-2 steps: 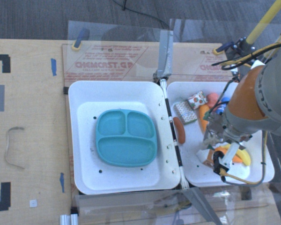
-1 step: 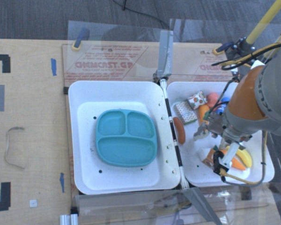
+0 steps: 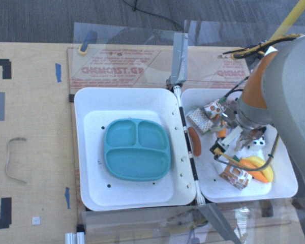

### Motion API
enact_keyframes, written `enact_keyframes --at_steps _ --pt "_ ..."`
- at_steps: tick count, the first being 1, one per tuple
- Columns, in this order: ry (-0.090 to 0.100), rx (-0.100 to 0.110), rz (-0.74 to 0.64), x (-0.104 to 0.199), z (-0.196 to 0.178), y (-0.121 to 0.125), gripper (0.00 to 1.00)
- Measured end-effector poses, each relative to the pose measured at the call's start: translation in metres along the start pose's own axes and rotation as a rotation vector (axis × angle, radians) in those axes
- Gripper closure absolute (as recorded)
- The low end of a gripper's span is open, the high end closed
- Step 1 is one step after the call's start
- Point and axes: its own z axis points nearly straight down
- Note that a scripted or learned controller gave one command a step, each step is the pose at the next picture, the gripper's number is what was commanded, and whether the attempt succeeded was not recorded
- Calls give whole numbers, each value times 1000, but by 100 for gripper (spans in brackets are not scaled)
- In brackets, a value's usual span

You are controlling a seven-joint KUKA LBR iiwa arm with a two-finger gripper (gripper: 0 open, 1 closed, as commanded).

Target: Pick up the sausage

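The sausage, reddish-brown and slim, lies lengthwise against the left wall of the right bin. My gripper hangs low over the middle of that bin, to the right of the sausage and apart from it, among several small items. The grey arm with its orange band covers the bin's right side.
A teal divided plate lies in the left bin. Around the gripper sit a grey checkered packet, a small patterned box, a yellow and orange toy and a brown patterned packet.
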Motion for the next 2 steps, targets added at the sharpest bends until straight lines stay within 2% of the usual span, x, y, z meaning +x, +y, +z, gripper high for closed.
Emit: enact_keyframes --at_steps 1,2 --pt "1 1 -10 4 -9 -1 100" --pt "0 10 -174 -57 -75 30 100"
